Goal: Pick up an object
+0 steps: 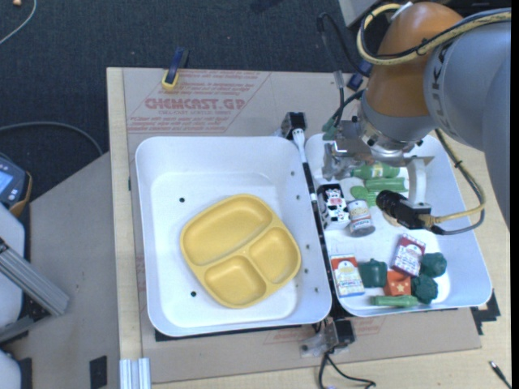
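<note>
Nearest pick candidate, in my judgement: the pale green piece [379, 172] at the far end of the right bin [466, 241]. It lies just right of the gripper [345, 164], partly under the wrist. Its long axis runs approx left-right, w/ a darker green piece [371, 191] just on its near side, roughly parallel. I can't tell from this angle whether the jaws are open or closed; I see nothing held btwn them. I'd expect a short shift right, then down.

On the gripper's near side a black-and-white block [331, 202] sits against the bin's left wall, w/ a small jar [359, 220] just beside it. Nearer still, red-white cartons [346, 275] and dark green toys [430, 266] are clustered tight, so poor clearance there. The bin wall close on the left could foul a descent.

The left bin [154, 217] holds a yellow divided plate [239, 250], well apart. Both bins sit on the counter [130, 136].
</note>
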Controlling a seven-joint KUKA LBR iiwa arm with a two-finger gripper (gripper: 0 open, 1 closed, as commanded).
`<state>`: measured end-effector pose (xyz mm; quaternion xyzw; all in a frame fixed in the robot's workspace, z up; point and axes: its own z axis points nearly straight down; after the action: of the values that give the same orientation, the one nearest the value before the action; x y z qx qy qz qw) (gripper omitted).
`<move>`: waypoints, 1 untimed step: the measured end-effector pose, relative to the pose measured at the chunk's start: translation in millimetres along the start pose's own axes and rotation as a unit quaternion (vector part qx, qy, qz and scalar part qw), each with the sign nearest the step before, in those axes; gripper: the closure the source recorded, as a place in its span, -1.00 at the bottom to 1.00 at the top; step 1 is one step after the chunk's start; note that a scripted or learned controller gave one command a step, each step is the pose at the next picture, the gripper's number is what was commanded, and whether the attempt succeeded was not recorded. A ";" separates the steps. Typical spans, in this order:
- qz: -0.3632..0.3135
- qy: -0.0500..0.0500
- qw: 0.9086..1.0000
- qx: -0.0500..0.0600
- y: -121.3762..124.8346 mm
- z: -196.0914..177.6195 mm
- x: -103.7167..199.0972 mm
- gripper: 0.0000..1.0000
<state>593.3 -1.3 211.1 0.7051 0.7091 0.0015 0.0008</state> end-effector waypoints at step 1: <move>0.000 0.000 1.000 -0.001 18.3 -21.6 50.2 1.00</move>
<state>611.2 48.9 232.8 0.7050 0.7092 0.0024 0.0015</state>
